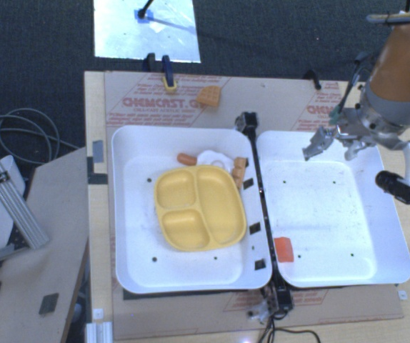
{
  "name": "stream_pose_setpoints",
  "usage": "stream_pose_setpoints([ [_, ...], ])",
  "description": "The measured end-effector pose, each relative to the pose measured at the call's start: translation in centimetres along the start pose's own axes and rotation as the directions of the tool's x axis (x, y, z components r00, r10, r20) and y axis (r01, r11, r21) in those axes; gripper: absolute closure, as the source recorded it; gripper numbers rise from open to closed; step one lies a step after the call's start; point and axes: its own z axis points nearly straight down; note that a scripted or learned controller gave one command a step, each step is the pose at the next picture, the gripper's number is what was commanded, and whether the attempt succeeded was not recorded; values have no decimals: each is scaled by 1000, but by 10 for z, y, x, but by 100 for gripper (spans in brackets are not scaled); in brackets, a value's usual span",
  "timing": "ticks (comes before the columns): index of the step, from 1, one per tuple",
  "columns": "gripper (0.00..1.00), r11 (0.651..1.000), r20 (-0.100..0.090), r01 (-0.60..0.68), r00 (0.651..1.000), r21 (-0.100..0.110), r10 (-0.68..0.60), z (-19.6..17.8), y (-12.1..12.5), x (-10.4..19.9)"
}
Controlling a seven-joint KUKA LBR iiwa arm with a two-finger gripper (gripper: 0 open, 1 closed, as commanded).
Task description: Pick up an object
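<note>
My gripper [333,148] hangs over the far edge of the right bin [376,263], open, with nothing between its fingers. A small orange-red block [283,249] lies in that bin's near left corner, well below the gripper. In the left bin [130,191] a yellow divided plate [198,207] lies flat. Behind the plate are an orange sausage-shaped piece [186,159], a white piece [212,159] and a small tan block [239,170].
A waffle-like tan piece [208,96] rests on the board behind the left bin, near a yellow-and-blue clamp [168,73]. A black divider [256,191] runs between the bins. A black-and-orange fixture [401,186] sticks in at the right bin's right edge.
</note>
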Motion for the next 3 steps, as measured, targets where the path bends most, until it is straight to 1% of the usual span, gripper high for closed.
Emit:
stream_pose_setpoints([
  [1, 0, 1000, -3, 6, 1000, -10, -6, -130, -92, 47],
  [2, 0, 1000, 0, 0, 1000, -2, 0, -123, -89, 45],
  [3, 100, 1000, 0, 6, 1000, -6, -6, -134, -88, 45],
])
